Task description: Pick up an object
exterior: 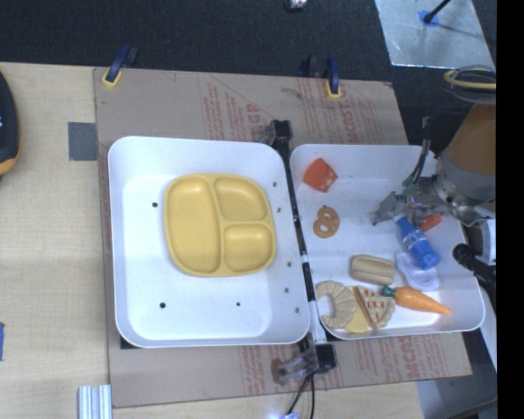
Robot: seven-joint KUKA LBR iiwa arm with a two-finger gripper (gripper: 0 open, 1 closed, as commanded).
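1. Lying along the right bin's (349,157) near edge: carrot (422,301), sandwich (372,308), sliced pastry (336,302).
2. Bread roll (372,269) just behind them; blue bottle (417,244) to its right.
3. Pretzel (326,222) mid-bin, red block (320,175) at far left corner.
4. Gripper (400,206) low over bin's right side, just above bottle, holding nothing; fingers' spread unclear.
5. Left bin (131,234) holds yellow tray (219,224).

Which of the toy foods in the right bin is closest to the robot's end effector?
The blue bottle, lying just below the end effector. The pretzel, orange block, bread roll and carrot all sit farther off.
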